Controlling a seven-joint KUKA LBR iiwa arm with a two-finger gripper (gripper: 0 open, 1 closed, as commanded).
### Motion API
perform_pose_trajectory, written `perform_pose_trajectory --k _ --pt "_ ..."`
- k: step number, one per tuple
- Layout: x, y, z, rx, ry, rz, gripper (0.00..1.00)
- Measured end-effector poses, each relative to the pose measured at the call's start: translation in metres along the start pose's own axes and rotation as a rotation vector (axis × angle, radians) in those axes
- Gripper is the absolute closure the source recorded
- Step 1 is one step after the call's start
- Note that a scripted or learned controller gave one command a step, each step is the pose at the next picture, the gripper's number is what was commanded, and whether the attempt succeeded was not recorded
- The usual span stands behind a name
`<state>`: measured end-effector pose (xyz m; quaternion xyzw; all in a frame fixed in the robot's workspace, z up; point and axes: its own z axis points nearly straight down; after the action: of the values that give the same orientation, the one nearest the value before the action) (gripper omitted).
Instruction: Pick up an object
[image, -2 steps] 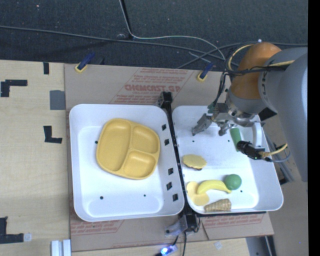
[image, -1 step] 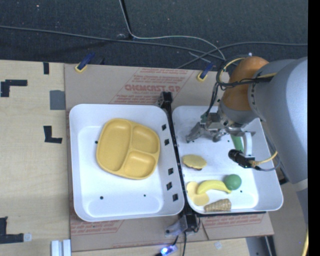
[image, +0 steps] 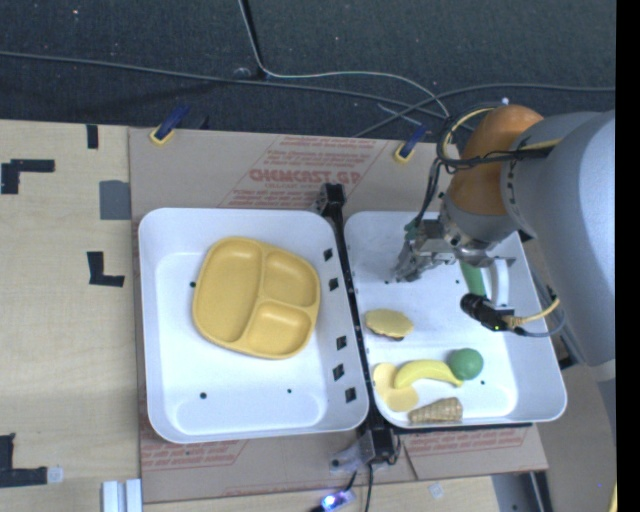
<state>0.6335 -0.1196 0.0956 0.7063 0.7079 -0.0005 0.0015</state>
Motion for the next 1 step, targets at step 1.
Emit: perform_pose_trajectory --k 1 --pt "0.0021 0.0080 -0.0453 -0.001 0.003 0.001 1.00"
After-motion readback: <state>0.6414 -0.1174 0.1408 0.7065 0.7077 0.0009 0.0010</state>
